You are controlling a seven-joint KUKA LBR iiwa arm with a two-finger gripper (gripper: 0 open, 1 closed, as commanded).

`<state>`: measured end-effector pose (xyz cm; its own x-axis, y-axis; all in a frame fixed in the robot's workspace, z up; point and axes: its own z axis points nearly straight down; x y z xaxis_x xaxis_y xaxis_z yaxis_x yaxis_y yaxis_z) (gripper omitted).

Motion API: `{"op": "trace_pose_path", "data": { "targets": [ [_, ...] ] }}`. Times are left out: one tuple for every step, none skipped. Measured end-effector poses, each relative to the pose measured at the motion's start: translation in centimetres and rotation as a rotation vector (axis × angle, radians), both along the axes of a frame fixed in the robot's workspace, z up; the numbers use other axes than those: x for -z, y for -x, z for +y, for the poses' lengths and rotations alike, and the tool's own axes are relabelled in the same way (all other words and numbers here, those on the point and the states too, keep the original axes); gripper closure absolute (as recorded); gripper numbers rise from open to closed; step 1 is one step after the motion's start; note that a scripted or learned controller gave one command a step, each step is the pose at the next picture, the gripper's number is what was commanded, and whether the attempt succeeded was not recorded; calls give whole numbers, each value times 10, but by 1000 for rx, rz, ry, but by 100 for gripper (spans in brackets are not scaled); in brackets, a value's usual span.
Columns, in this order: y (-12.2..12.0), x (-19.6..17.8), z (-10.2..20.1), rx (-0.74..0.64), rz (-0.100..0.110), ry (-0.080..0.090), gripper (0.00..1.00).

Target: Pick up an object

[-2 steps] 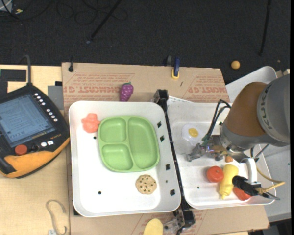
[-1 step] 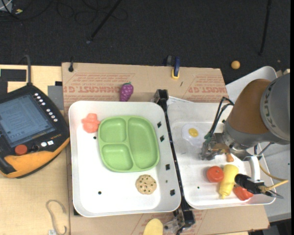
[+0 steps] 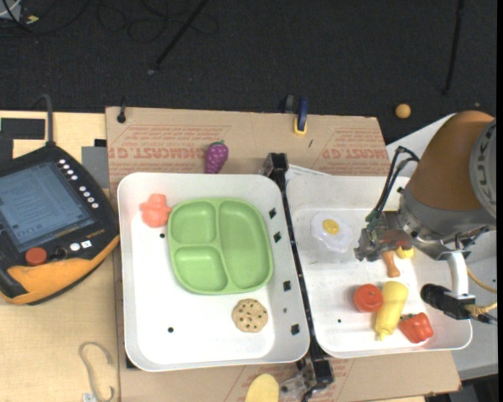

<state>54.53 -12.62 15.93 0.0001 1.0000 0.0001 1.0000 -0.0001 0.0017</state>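
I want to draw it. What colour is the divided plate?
Light green, seen clearly in the camera view.

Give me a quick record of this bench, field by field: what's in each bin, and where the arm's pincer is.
left bin: green three-compartment plate, pink toy, chocolate chip cookie
right bin: fried egg toy, red tomato toy, yellow squash-shaped toy, red pepper toy, orange carrot-like piece
pincer: low over right bin, beside the orange piece
outside bins: purple grape toy on cardboard behind left bin
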Motion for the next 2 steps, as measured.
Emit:
{"op": "trace_pose_path", "data": {
  "targets": [
    [2, -57, 8, 0, -1, 0, 100],
    [2, -68, 7, 0, 2, -1, 100]
  ]
}}
